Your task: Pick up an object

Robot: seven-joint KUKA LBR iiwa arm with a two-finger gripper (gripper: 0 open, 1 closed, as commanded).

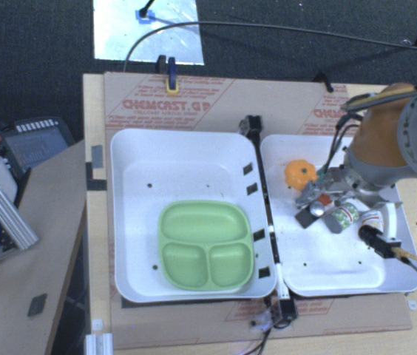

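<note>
— Claw (313, 198) is hovering low in the right bin (341, 272); whether it's open, I can't tell.
— Probably lining up: the orange ball (298, 174) is sitting just beside it, ungrasped.

Both bins (194, 143) are plain white. The divided plate (205, 244) in the left bin is pale green throughout. The round fruit (299, 174) in the right bin is orange. The arm (401, 135) is grey with an orange band. The board (216, 98) under the bins is tan with red lettering.
</note>
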